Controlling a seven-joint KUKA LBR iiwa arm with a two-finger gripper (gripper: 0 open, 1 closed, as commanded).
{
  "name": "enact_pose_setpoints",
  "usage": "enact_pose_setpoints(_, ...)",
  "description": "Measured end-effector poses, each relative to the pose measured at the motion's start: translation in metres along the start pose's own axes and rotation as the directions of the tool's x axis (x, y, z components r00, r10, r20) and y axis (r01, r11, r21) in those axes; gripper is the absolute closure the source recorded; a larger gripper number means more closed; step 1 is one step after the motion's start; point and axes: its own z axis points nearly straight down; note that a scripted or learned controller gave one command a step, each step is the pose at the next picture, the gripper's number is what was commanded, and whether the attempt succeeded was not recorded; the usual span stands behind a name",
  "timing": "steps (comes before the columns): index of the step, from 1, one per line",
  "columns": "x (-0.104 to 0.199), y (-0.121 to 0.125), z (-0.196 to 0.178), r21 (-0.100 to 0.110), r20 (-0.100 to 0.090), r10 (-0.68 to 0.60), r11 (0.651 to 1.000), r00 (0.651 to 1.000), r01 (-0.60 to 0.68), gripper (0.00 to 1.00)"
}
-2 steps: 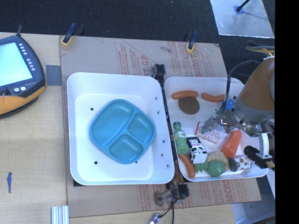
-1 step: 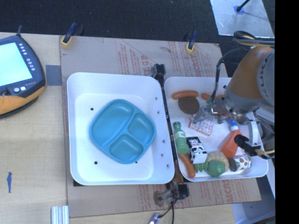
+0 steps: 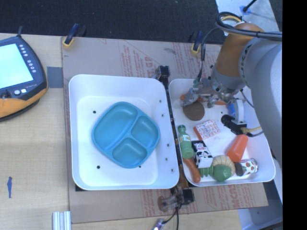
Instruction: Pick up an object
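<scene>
Hand (image 3: 205, 97) low over far end of right bin (image 3: 230, 182), grip hidden beneath wrist: cannot tell whether wide, narrow or holding anything. Just beside it, toward near side and slightly left in camera view, one brown disc (image 3: 194, 112): round, flat, dark and matte, lying on bin floor close to wall shared with left bin (image 3: 74, 128). Cannot tell whether touching hand or merely under its edge.

Farther out in same bin, one of each:
- red-patterned card (image 3: 207, 128), just beyond disc
- green bottle (image 3: 184, 142), along left wall
- black-and-white carton (image 3: 202, 153)
- carrot (image 3: 190, 169), at near-left corner
- green-and-tan round toy (image 3: 221, 169)
- orange block (image 3: 237, 147)
- white-and-red can (image 3: 247, 167), on its side

Two white bins in all, side by side on table (image 3: 38, 152). In left bin, one blue plate (image 3: 126, 134), three compartments, well apart from hand.
</scene>
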Motion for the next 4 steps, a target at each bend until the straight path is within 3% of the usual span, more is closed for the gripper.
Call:
enact_pose_setpoints(1,-0.001,0.002,-0.013,-0.004,0.002,-0.005,1.000,1.000,0.005,1.00)
enact_pose_setpoints(2,-0.001,0.001,-0.013,-0.003,0.002,-0.005,1.000,1.000,0.005,0.00)
enact_pose_setpoints(3,-0.002,0.002,-0.023,-0.002,0.003,-0.009,1.000,1.000,0.009,1.00)
enact_pose_setpoints(4,-0.002,0.002,-0.023,-0.001,0.003,-0.009,1.000,1.000,0.009,0.00)
